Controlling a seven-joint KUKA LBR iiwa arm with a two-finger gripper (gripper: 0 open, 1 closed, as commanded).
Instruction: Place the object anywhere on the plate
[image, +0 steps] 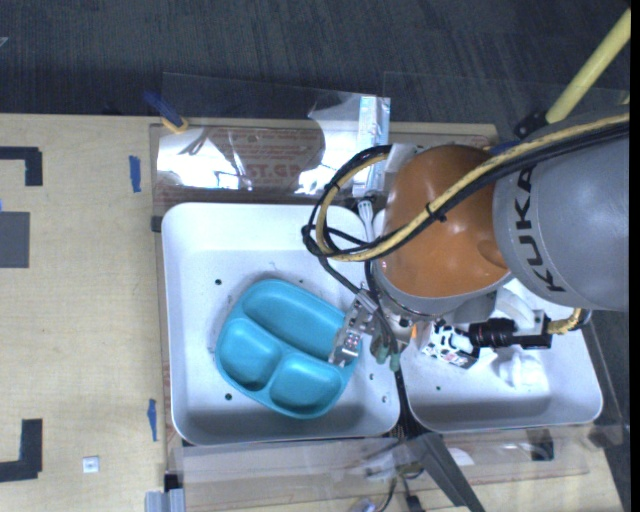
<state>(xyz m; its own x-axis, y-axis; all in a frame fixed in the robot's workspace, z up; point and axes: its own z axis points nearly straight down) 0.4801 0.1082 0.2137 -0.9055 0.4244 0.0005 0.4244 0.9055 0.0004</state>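
Pincer (362, 340) hangs low under the orange-banded arm (440, 230), at the right edge of the left bin (190, 300), just beside the right rim of the blue divided plate (280, 345); whether it is open, closed or gripping anything I cannot tell, since the wrist hides it. No object shows clearly at its tip, and small dark-and-white items (455, 345) lie in the right bin (500, 400). Judging from this, the plate lies directly left of the pincer, its long axis slanting toward the worktop's near right.

Arm (470, 220) hides most of right bin (500, 400).
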